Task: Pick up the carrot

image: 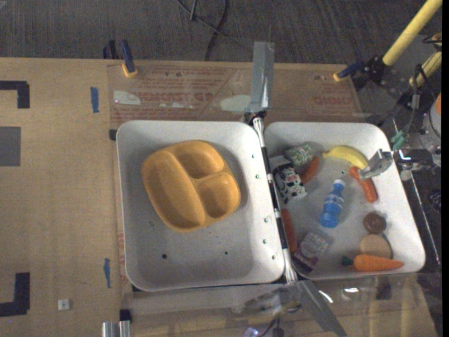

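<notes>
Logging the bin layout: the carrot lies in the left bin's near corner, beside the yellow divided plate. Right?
Not quite. The camera view shows the carrot in the right bin's near corner, beside two round items. The yellow divided plate sits alone in the left bin.

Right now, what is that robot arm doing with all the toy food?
The robot is meant to pick up the carrot, which lies at the near edge of the right bin. Its gripper is at the bin's far side, beside the banana and an orange sausage-shaped toy, away from the carrot. Nothing is lifted yet. The left bin holds a yellow divided plate.
</notes>
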